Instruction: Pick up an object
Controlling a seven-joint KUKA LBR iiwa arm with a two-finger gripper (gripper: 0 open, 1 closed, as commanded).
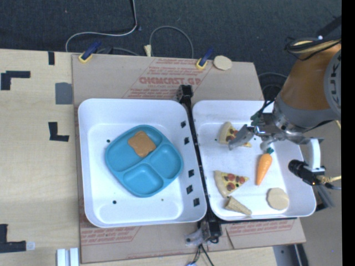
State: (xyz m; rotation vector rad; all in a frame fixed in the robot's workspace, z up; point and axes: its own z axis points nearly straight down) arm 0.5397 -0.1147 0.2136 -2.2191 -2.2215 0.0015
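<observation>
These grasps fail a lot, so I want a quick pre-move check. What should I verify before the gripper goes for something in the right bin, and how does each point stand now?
1. Gripper is over the right bin: ok.
2. A target lies close: ok, the pizza slice near the bin's far left sits right beside the fingertips.
3. Something is between the fingers: cannot tell, the arm hides the gap.
4. Other targets lie apart from the gripper: ok, the carrot, the second pizza slice, the wedge and the round biscuit.
5. Blue divided plate in the left bin is out of the way: ok.
</observation>
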